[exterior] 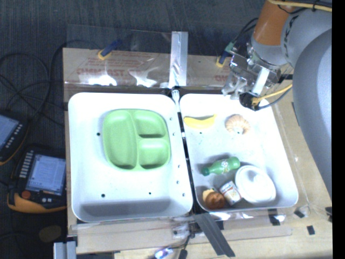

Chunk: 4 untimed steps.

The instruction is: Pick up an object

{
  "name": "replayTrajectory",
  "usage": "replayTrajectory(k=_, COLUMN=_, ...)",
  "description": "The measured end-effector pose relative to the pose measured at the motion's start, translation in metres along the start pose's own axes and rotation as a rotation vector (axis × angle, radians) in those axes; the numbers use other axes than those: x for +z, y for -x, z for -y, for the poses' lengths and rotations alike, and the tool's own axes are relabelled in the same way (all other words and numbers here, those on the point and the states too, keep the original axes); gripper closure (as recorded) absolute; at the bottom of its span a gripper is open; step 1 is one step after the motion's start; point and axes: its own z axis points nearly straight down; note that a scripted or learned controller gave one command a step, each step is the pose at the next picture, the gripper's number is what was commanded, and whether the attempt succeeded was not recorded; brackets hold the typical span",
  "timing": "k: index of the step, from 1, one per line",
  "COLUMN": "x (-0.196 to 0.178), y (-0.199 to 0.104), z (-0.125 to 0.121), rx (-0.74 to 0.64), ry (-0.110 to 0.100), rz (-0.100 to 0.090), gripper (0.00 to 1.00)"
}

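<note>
1. Here the croissant (237, 123) lies near the right bin's (285, 161) far edge, beside a banana (199, 121).
2. A green bottle (221, 166), white bowl (255, 184), small cup (230, 192) and brown pastry (214, 199) crowd its near edge.
3. A green divided plate (136, 138) sits mid left bin (81, 161).
4. The gripper (243, 93) hovers over the right bin's far rim; whether its jaws are spread I cannot tell.

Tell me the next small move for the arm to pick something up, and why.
Probably bring the gripper forward and down over the croissant. The gripper sits at the far edge of the right bin with nothing seen in it, and the croissant is the nearest item, lying apart from the banana with bare floor around it, unlike the crowded group near the green bottle.
</note>
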Motion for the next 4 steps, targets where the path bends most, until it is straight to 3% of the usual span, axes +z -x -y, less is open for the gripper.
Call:
replayTrajectory(k=1, x=-0.132, y=-0.02, z=0.034, rx=0.51, ry=0.0, rz=0.001, gripper=1.0)
replayTrajectory(k=2, x=-0.221, y=0.008, z=0.016, rx=0.214, ry=0.001, rz=0.0, gripper=1.0)
replayTrajectory(k=3, x=-0.199, y=0.085, z=0.01, rx=0.07, ry=0.0, rz=0.001, gripper=1.0)
replayTrajectory(k=4, x=-0.176, y=0.142, z=0.001, rx=0.025, ry=0.0, rz=0.002, gripper=1.0)
